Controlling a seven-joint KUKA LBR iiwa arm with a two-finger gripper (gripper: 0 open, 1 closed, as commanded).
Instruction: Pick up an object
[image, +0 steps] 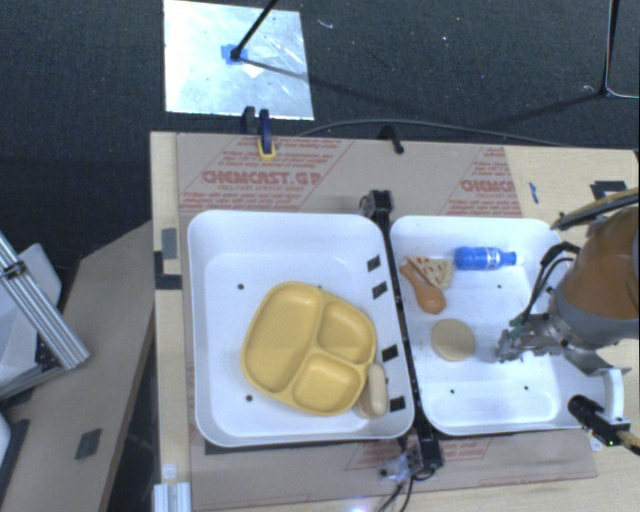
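A yellow divided tray (308, 346) lies tilted in the left bin (225, 250), with a pale, rounded oblong object (374, 389) resting against its lower right corner near the bin's front edge. Black clips run along the seam where the two bins meet. In the right bin (480, 405), a tan cone-shaped item (427, 281) lies toward the back, a blue bottle (484, 258) on its side just beyond it, and a round beige disc (453, 339) sits near the middle of the floor. The arm (600, 285) enters from the right edge, its orange band above the grey wrist, bent down over the right side of that bin. The gripper (512, 343) is low over the bin floor, just right of the disc and apart from it; the view is too small and dark there to tell how its tips are set, and nothing is seen in its grasp.
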